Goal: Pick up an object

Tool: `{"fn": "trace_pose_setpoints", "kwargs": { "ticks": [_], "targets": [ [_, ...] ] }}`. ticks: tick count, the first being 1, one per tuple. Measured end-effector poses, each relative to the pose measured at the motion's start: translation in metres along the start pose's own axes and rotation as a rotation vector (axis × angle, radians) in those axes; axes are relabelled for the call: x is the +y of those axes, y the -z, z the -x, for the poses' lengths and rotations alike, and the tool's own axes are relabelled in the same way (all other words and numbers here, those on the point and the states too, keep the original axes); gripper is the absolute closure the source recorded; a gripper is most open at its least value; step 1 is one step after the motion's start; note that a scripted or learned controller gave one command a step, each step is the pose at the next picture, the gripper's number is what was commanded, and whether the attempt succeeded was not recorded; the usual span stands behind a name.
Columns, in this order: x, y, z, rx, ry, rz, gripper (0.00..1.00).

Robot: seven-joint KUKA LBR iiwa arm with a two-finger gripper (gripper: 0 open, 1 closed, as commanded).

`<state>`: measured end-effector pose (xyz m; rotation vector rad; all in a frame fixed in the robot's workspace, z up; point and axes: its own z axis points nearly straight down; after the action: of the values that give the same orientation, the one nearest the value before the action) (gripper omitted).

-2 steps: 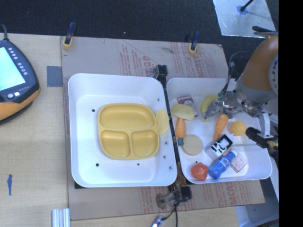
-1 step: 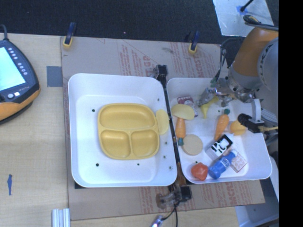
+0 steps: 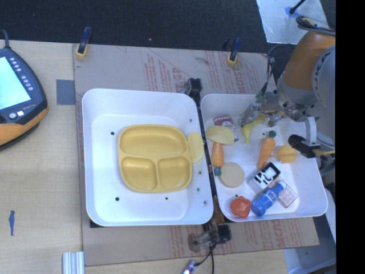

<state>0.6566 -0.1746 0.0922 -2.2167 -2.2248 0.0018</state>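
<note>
At the far left edge a teach pendant with an orange rim and a lit screen lay on the wooden bench. A brown cardboard sheet was clamped over the bench by two clips at its far edge, and both bins sat on it. The left bin carried a yellow divided tray with three compartments, lying flat near its middle.

The right bin held the loose objects. Along its left wall lay a pale yellow piece, and just below it a small orange carrot pointing downward. A round tan disc rested beside that carrot, and a red piece lay near the bin's front wall. A blue bottle-like piece lay tilted next to the red one, just under a black and white box. A second, larger carrot stood at a slant in the middle of the bin, and a small yellow-orange chunk lay to its right.

The gripper hung over the far part of the right bin, right by a yellow banana-like piece. Whether its fingers were spread or closed could not be told, and nothing was visibly held between them. The grey and orange arm reached in from the right
</note>
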Motion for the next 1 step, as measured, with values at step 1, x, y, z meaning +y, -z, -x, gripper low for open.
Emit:
{"fn": "trace_pose_setpoints", "kwargs": {
  "ticks": [1],
  "targets": [
    [0.0000, 0.0000, -0.0003, 0.000, 0.000, 0.000, 0.00]
  ]
}}
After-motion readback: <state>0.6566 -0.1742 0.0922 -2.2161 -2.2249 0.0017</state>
